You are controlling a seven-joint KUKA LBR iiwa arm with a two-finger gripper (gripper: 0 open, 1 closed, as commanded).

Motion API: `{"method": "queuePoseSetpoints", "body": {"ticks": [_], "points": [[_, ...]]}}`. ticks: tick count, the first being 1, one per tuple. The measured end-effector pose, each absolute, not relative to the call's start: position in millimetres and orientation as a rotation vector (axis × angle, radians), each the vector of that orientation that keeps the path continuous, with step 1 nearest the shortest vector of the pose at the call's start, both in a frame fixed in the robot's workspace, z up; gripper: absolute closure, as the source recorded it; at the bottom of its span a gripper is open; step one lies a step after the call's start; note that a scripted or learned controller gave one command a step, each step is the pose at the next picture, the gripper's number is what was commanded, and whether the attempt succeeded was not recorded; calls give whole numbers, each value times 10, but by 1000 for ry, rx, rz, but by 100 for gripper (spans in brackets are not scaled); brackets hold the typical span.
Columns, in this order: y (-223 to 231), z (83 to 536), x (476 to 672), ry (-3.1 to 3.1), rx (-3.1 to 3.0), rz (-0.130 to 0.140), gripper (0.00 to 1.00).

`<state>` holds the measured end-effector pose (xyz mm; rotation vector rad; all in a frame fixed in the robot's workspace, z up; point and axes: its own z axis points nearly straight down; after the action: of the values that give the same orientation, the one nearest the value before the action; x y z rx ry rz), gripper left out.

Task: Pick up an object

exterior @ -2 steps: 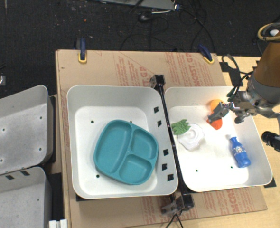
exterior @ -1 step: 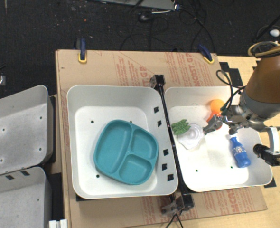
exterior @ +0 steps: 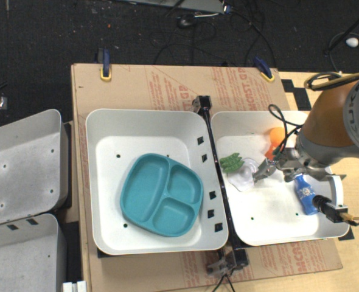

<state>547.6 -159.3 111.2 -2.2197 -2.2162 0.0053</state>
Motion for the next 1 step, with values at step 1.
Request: {"method": "queuePoseSetpoints", "body": {"ticks": [1], "points": [[-1588, 917, 5477, -2219, -2222, 1, 0]]}}
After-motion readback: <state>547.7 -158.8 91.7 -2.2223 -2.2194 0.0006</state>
